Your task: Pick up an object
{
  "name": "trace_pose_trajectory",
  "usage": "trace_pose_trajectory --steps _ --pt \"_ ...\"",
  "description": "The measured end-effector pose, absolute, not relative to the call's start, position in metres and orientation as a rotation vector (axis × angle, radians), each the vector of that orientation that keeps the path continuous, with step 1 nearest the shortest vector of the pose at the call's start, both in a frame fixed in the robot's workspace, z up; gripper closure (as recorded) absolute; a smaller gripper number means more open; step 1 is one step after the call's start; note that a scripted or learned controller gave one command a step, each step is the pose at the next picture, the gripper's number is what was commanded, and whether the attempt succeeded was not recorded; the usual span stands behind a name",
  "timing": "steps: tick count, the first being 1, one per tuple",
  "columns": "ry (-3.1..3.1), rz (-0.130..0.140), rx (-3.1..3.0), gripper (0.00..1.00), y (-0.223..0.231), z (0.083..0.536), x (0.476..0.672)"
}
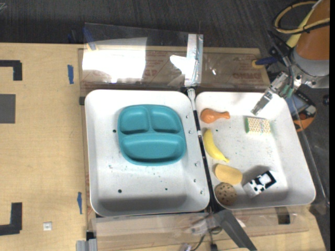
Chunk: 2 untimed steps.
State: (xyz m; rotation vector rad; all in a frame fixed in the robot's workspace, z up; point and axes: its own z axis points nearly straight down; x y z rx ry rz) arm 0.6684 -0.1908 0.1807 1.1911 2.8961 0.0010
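Note:
My gripper (260, 106) hangs over the far right part of the right bin (293, 156), just above and beside a small green and beige block (258, 125). I see nothing held in it. Also in this bin lie an orange drumstick toy (214, 116), a yellow banana (213, 145), a yellow-orange lump (229, 173), a brown speckled cookie (225, 192) and a black and white toy (260, 182). The grey arm with its orange band (314, 48) reaches in from the upper right.
The left bin (99, 156) holds a teal divided plate (152, 134). A clear plastic sheet (141, 61) stands behind the bins. Yellow cables (293, 14) lie at the top right. The wooden bench (36, 140) extends to the left.

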Motion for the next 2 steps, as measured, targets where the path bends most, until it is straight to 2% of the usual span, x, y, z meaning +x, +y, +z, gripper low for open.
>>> trace_pose_trajectory --steps 1,2 --pt "2.528 0.014 1.851 0.00 -0.214 0.102 0.633" --pt "2.525 -0.006 1.862 0.00 -0.152 0.089 0.667"
